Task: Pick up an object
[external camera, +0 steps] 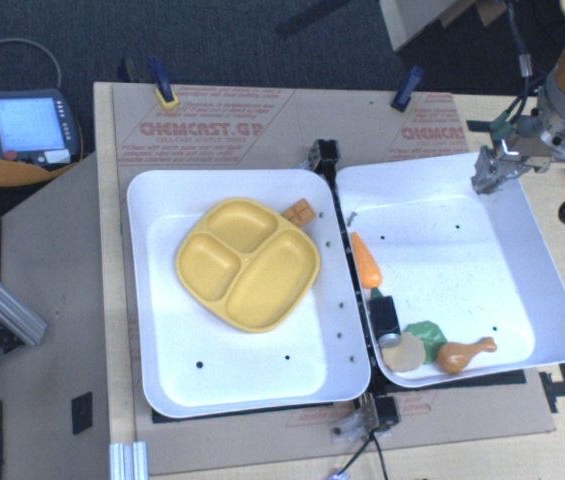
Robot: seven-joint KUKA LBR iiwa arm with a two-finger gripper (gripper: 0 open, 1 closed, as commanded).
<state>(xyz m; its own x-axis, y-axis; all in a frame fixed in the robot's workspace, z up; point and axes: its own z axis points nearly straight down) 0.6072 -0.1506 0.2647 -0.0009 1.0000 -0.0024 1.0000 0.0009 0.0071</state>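
Going left to right, the yellow divided plate (249, 263) looks too wide, so I'd go for the carrot (365, 260) or drumstick (465, 352) in the right bin (552, 298), since my tool (490, 175) carries nothing up by its far corner.

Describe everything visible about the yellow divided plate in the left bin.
The yellow plastic divided plate is a rounded-square tray with three compartments: two smaller ones toward the far side and one large one nearer the camera. It looks smooth, matte and bare of contents. It lies flat, right way up, turned at an angle, in the upper middle of the left shallow white bin. A small brown block sits against its far right corner.
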